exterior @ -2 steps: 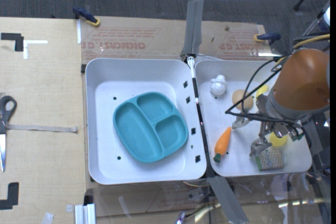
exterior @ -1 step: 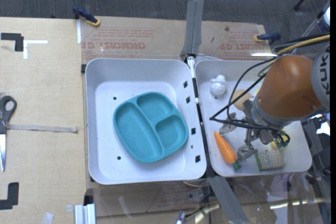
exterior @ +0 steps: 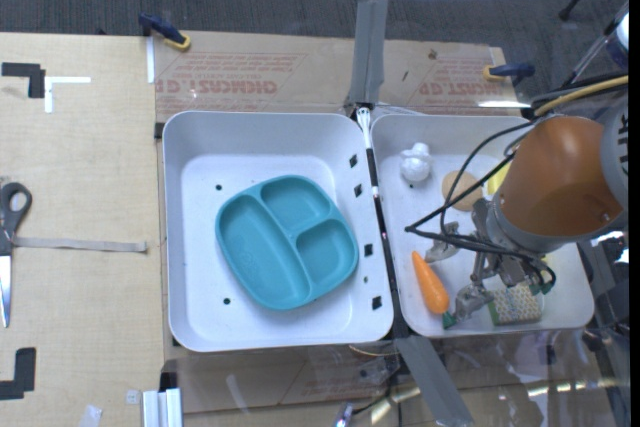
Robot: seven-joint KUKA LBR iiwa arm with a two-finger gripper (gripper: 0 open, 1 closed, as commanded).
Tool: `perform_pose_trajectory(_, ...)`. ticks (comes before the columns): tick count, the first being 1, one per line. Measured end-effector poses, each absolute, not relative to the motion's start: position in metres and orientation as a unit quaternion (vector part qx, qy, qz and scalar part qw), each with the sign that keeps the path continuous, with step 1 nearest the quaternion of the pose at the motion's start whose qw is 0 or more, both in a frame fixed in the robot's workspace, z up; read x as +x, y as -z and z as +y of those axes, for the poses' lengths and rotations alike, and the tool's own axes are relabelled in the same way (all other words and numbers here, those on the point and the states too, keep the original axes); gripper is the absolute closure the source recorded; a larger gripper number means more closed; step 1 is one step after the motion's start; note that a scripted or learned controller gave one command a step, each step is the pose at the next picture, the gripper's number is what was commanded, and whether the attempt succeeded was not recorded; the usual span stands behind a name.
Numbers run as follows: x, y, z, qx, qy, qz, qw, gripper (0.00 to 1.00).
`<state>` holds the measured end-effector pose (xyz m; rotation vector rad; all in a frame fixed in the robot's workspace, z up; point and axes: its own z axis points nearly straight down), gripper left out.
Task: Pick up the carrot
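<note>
Orange carrot (exterior: 431,283), green stub at its near end, is lying in the right bin (exterior: 400,245) near that bin's left wall, pointing slantwise toward the front edge. Grey arm (exterior: 556,177) with an orange band is reaching in from the right and hanging over the same bin. Tool (exterior: 478,293) is sitting low over the bin floor just right of the carrot; how far it is opened cannot be told, and nothing is showing between its tips. Patterned sponge-like block (exterior: 519,304) is lying beside the tool at the bin's front right. Small white figure (exterior: 415,163) is resting near the back of this bin, with a pale round item (exterior: 458,185) next to it, partly covered by cables. Left bin (exterior: 185,225) is carrying a teal divided plate (exterior: 287,241). Scissors (exterior: 10,235) are lying on the counter (exterior: 80,315) far left.
</note>
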<state>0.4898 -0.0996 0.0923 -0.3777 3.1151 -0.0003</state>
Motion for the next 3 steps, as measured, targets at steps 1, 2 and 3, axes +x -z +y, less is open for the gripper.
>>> perform_pose_trajectory(1, 0.493, -0.092, -0.1, -0.014, -0.0001, 1.0, 0.002, 0.0)
perform_pose_trajectory(2, 0.485, -0.092, -0.095, 0.006, -0.0001, 1.0, 0.002, 0.0)
perform_pose_trajectory(3, 0.479, -0.092, -0.092, -0.011, 0.0002, 1.0, 0.001, 0.0)
